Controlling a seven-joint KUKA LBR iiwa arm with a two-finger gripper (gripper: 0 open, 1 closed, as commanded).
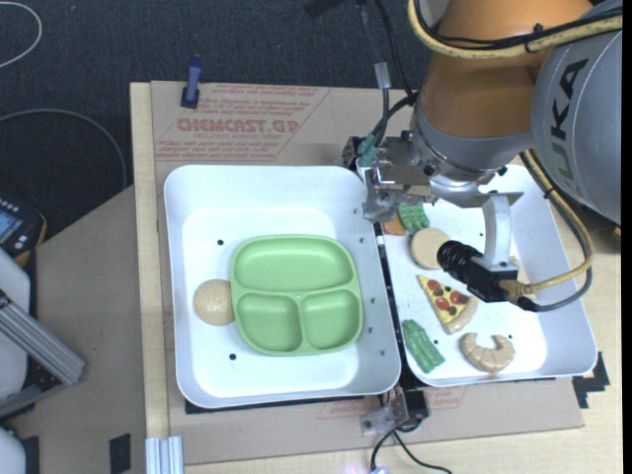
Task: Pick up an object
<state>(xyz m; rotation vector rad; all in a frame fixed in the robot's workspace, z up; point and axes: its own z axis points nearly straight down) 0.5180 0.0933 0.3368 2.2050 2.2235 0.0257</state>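
At frame right, the hand hangs over the right bin, grip unreadable, crowded by pizza slice, croissant and cookie.

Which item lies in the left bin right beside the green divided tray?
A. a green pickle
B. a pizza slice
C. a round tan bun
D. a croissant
C: the round tan bun rests against the left edge of the green divided tray in the left bin, while the pizza slice, croissant and green pickle lie in the right bin.
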